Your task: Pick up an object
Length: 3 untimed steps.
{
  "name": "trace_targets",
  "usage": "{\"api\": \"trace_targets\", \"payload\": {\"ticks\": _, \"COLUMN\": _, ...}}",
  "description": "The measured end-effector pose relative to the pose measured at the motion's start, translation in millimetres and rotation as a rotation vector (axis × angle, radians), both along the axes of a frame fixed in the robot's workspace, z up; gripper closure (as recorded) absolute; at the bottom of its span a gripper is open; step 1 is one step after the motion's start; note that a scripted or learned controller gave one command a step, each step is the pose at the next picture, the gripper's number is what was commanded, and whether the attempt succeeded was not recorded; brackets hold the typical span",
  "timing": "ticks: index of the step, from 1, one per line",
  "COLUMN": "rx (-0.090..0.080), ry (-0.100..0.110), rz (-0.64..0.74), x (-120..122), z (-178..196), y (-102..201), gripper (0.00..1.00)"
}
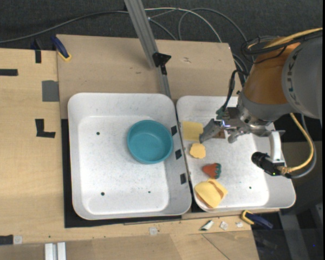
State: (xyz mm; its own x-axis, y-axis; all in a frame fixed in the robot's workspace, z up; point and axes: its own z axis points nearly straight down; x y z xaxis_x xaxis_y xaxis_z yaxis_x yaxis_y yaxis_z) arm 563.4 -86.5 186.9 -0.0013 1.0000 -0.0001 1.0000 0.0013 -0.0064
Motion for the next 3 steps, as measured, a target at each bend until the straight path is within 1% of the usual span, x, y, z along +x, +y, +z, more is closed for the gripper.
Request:
{"api": "trace_targets", "payload": {"ticks": 1, "rx": 0.000, "ry": 0.002, "rz": -0.001, "x": 2, "z": -60, "y": -8, "gripper": 0.00}}
{"api": "trace_targets", "payload": {"ticks": 2, "rx": 0.001, "ry": -0.002, "rz": 0.001, "x": 3, "z": -46, "y": -7, "gripper": 1.00}}
{"api": "trace_targets", "payload": {"ticks": 3, "rx": 0.000, "ry": -0.010, "rz": 0.001, "x": 11, "z": 12, "y": -1, "gripper": 1.00}}
